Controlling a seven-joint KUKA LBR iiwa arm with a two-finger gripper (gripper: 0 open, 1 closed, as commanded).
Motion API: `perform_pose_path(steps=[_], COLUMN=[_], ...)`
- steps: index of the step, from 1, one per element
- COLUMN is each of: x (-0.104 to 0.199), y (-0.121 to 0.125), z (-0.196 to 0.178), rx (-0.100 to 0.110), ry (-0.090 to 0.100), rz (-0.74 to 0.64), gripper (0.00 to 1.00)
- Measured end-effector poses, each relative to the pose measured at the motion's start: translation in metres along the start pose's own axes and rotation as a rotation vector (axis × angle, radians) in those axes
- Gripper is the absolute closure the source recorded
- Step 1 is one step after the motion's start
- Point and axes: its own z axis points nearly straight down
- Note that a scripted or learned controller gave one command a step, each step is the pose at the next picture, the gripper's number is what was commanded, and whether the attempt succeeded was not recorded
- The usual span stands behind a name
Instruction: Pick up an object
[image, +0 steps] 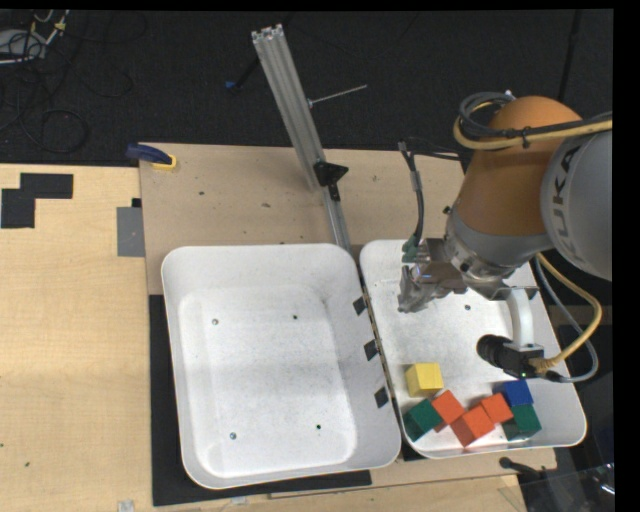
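Two white bins side by side on table (90, 300): left bin (265, 360), right bin (455, 345). Arm (520, 190) in from right, hand (418, 290) over right bin's far half. Blocks clustered at near end of right bin, well apart from hand: one yellow block (424, 377), two orange blocks (472, 414), two green blocks (422, 418), one blue block (517, 392). Finger opening: cannot tell. Nothing seen in grasp.

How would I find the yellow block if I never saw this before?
Look at the right-hand white bin, the one under the arm. Blocks are bunched at its near end, and the yellow block sits at their upper left. It is the only yellow one; its neighbours are green, orange and blue.
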Motion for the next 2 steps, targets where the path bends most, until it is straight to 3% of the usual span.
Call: perform_pose_path(steps=[2], x=[0.102], y=[-0.009], z=[0.023], rx=[0.001], ry=[-0.002], rz=[0.001], gripper=[1.0])
